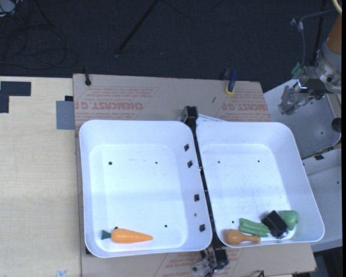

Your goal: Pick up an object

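An orange toy carrot (131, 236) with a green top lies in the left bin (98, 154), near its front left corner. In the right bin (248, 137) a small cluster sits at the front right: a green pod (254, 227), a black block (275, 224), a light green piece (289, 217) and a tan pear-shaped toy (241, 237). My gripper (292, 98) hangs at the far right, beyond the back right corner of the right bin and well away from every object.
The bins rest on a cardboard sheet (161, 97) on a light wooden bench (29, 178). A black clip divider (197, 178) runs between the bins. A blue and yellow clamp (231, 82) holds the cardboard's back edge. Cables lie on the dark floor behind.
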`<move>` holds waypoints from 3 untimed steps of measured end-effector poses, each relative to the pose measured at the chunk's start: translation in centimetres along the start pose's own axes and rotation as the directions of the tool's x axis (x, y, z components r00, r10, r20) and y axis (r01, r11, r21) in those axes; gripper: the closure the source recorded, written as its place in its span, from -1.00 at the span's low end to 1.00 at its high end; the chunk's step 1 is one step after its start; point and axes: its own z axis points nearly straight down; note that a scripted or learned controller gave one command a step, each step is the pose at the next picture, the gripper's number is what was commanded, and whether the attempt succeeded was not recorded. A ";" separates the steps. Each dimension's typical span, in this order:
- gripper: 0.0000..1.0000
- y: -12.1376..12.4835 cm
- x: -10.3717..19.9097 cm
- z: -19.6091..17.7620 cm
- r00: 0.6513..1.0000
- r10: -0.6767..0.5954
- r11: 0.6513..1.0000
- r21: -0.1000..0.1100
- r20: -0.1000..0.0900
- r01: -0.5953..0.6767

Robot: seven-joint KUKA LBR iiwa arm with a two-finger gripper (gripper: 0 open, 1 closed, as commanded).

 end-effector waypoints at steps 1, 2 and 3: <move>1.00 0.0 1.6 -3.7 1.000 0.000 1.000 0.001 -0.001 0.000; 1.00 -3.8 9.0 -10.2 1.000 -0.006 1.000 0.000 -0.003 0.006; 1.00 0.1 6.8 -5.8 1.000 0.002 1.000 0.006 0.000 -0.002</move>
